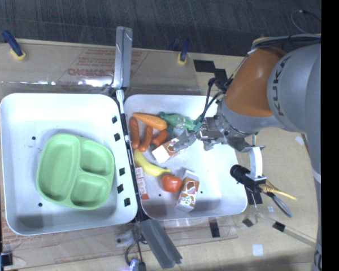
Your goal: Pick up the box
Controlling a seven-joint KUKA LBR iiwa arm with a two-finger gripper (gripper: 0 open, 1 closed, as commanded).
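The box (187,192), a small juice-type carton with a printed face, stands tilted on the floor of the right bin (226,205), near that bin's front wall and just beside a red tomato-like item (170,182). It rests on the bin floor; nothing is lifting it.

The arm (271,89) reaches in from the right, and the pincer (183,140) sits low over the cluster of food items at the middle of the right bin, next to a small white-and-red packet (165,150) and a green vegetable (175,120). Whether the pincer is apart or together cannot be told; clutter and glare hide it. No item is seen held.

Other contents: carrot (150,120), sausages (140,134), banana (148,165). The left bin (17,117) holds a green divided plate (75,171).

Judgement: the pick is not yet done. The pincer is well apart from the box, above a different object. Remaining: relocate over the box, descend, close, lift.
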